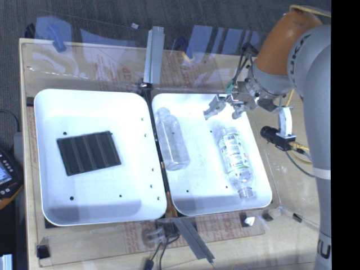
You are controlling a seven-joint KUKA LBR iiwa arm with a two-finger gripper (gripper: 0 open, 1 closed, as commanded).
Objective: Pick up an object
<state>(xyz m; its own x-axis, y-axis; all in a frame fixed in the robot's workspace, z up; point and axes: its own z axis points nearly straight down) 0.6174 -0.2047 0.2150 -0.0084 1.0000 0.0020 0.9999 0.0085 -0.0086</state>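
Two clear plastic bottles lie in the right bin. One bottle rests along the bin's left wall. The other, a labelled bottle, lies near the right wall with its cap toward the front. My gripper hangs above the right bin's back right part, just behind the labelled bottle's upper end. Its two fingers stand apart with nothing between them. A dark ribbed rectangular pad lies flat in the left bin.
A metal divider bar rises behind the seam between the bins. The grey arm with its orange band fills the upper right. A black fitting with cable sits right of the right bin.
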